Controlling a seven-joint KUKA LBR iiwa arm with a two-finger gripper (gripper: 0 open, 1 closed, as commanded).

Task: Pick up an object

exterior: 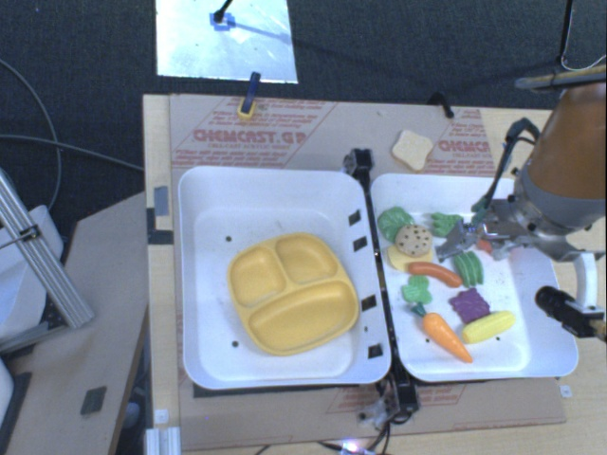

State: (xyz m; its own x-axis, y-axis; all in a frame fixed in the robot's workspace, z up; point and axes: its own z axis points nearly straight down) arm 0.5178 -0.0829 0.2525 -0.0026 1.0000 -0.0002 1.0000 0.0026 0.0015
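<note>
While hovering over the toys at right centre of the frame: metal two-finger claw, spread narrowly, gripping nothing, just above a green ridged plastic vegetable and beside an orange plastic sausage. Best lowered straight, centred on one piece, clear of the shallow white right bin wall.

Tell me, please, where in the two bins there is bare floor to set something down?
The left bin has bare floor all round the yellow divided plate, widest along its far edge and left side. The right bin is crowded: toy food runs from the cookie to the carrot, with the gripper among it. Its near right corner, beyond the corn, is bare.
</note>
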